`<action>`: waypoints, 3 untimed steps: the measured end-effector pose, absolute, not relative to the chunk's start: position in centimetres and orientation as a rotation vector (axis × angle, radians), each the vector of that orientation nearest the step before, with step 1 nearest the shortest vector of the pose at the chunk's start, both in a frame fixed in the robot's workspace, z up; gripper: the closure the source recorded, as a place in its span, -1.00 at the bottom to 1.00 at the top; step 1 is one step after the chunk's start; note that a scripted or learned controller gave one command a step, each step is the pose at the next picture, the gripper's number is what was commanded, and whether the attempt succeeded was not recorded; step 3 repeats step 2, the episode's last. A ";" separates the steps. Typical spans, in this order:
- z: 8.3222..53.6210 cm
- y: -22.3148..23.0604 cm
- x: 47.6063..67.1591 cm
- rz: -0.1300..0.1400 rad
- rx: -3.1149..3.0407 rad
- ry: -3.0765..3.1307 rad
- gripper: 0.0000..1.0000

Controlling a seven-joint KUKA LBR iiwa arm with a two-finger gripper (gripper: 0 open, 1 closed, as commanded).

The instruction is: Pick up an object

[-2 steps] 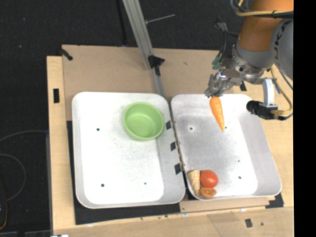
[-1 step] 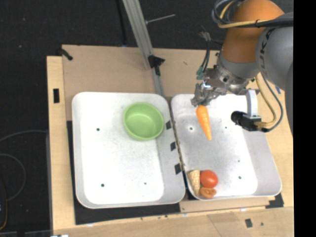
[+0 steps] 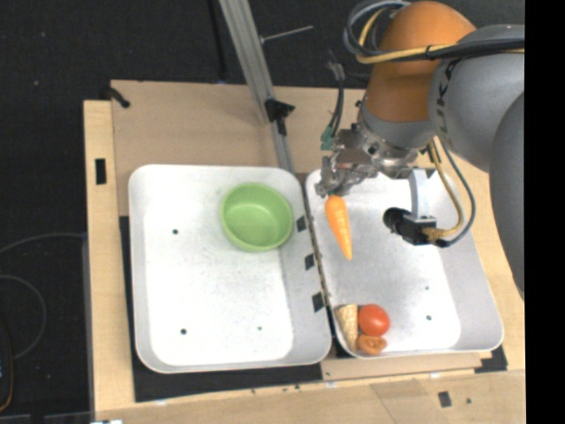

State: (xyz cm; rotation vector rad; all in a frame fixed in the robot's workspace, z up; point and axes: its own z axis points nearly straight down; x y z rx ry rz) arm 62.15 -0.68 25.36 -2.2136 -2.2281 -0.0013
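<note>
Camera view, from above at a slant. A tan bench [image 3: 194, 122] fills the centre of the frame and bears two shallow white bins side by side: the left bin [image 3: 177, 307] and the right bin [image 3: 441, 299], their inner rims touching along a line that runs down the middle of the picture.

In the left bin, a green bowl [image 3: 257, 217] stands upright in the upper right part, near the shared rim.

In the right bin, a carrot [image 3: 339, 225] hangs or lies in the upper left part, close to the shared rim, its broad end up and its tip pointing toward the lower right. Its broad end meets the gripper [image 3: 334, 186], which sits directly above it at the top left corner of this bin. The fingers appear to close on the carrot's top, though whether the carrot is lifted clear of the bin floor cannot be told. At the lower left corner of the right bin lie three small things bunched together: a red tomato [image 3: 374, 319], a pale cone-like piece [image 3: 348, 321] just to its left, and a brown piece [image 3: 372, 344] just below.

The arm [image 3: 468, 78] enters from the upper right, its orange band [image 3: 415, 51] above the wrist. A slanted metal rail [image 3: 252, 60] crosses the upper centre.
</note>
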 end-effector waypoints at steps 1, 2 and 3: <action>25.9 3.7 59.0 -0.001 -2.212 -2.228 1.00; 24.5 8.5 57.0 0.000 -2.213 -2.227 1.00; 24.5 8.5 57.0 0.000 -2.213 -2.227 1.00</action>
